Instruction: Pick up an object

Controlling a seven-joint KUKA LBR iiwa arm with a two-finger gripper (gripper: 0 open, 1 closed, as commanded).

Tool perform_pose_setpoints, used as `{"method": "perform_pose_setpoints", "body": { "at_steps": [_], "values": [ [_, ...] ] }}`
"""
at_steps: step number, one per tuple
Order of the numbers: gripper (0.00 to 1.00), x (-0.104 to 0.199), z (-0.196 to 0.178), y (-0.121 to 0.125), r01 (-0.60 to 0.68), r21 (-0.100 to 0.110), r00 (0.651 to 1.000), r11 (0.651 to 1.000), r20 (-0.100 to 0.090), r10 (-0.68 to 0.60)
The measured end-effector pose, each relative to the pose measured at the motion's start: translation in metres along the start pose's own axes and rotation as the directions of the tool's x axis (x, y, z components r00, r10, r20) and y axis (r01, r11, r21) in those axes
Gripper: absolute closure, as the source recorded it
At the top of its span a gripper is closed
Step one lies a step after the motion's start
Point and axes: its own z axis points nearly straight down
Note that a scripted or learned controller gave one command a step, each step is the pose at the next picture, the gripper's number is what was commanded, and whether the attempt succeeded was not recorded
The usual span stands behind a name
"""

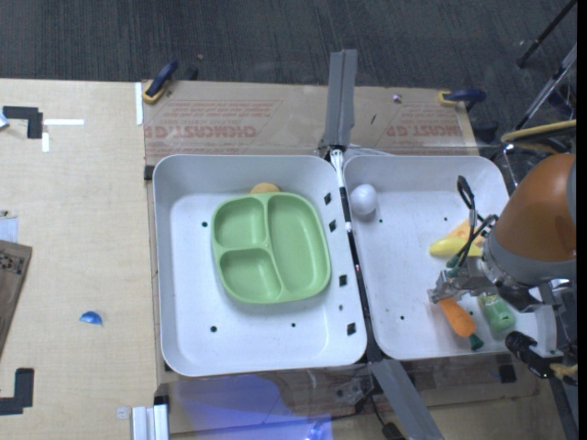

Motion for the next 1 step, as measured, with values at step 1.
{"method": "perform_pose_setpoints", "body": {
  "at_steps": [1],
  "values": [
    [1.00,0.0152,0.0084,0.0003,0.001,-0.001,1.000,1.000,0.000,-0.001]
  ]
}}
